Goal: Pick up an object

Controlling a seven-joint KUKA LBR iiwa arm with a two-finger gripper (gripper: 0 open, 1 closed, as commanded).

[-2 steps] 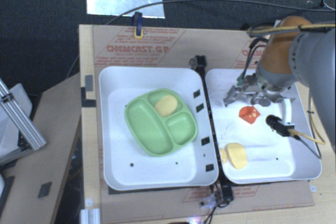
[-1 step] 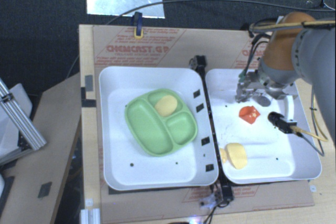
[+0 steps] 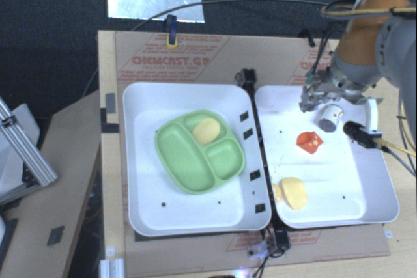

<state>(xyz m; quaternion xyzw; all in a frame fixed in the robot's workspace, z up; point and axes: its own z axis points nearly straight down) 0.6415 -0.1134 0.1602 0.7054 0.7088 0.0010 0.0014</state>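
Gripper [image 3: 317, 99] over right bin's [image 3: 371, 208] far edge; whether spread or pinched, cannot tell. Red object [image 3: 309, 142] mid-bin, yellow object [image 3: 292, 193] near its front-left corner.

1. The arm [image 3: 384, 29] is cut off by the right edge of the view.
2. The far right part of the right bin [image 3: 339, 205] is covered by the wrist.
3. The gripper [image 3: 313, 101] fingertips are too small to be told apart.
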